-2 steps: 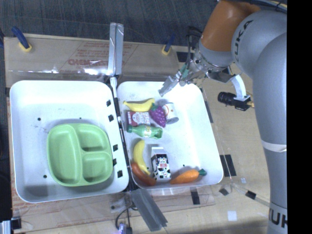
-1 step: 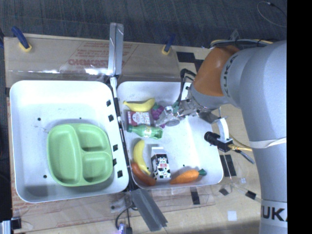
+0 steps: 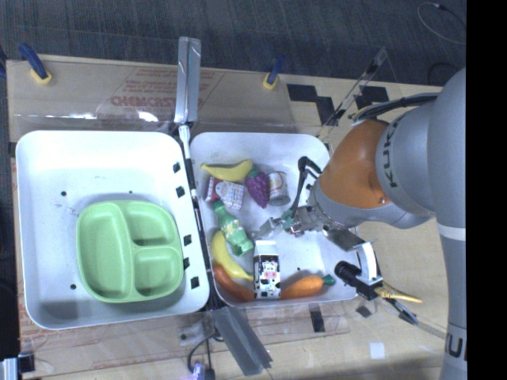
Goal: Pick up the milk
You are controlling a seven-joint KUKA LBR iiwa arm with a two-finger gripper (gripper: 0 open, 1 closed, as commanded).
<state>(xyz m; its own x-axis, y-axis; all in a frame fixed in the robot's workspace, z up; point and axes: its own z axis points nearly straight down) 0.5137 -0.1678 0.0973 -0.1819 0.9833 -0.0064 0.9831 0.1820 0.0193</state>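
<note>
Milk carton (image 3: 267,274) sits at the near edge of the right bin (image 3: 305,142), standing w/ its cow print facing the cam, not touching the end effector afaict. Everything else placed relative to the carton:

- orange carrot (image 3: 303,285) just to its right, lying along the bin's near wall, basically touching the carton
- reddish-brown thing (image 3: 230,283) just to its left, curved, w/ a yellow banana (image 3: 223,253) lying right against it, on the far-left side
- green bottle-ish item (image 3: 234,233) just beyond the carton, a bit left
- end effector (image 3: 279,226) is beyond the carton & slightly right, down low inside the bin, over bare bin floor. Can't tell how wide it's open, the fingers are a grey blur from this angle, and I see nothing gripped in it
- farther back: small pink/white packet (image 3: 227,191), purple grapes (image 3: 257,188), a small can (image 3: 276,185) next to the grapes, then a 2nd banana (image 3: 227,169) nearest the far wall
- arm's orange band (image 3: 356,172) is far-right of the carton, the grey arm runs off to the right
- way left of the carton, in the left bin (image 3: 47,172): a green divided plate (image 3: 131,250), 3 compartments

Both bins sit side by side on the desk (image 3: 380,323). Blue clamps (image 3: 35,62) at the desk's far edge.
</note>
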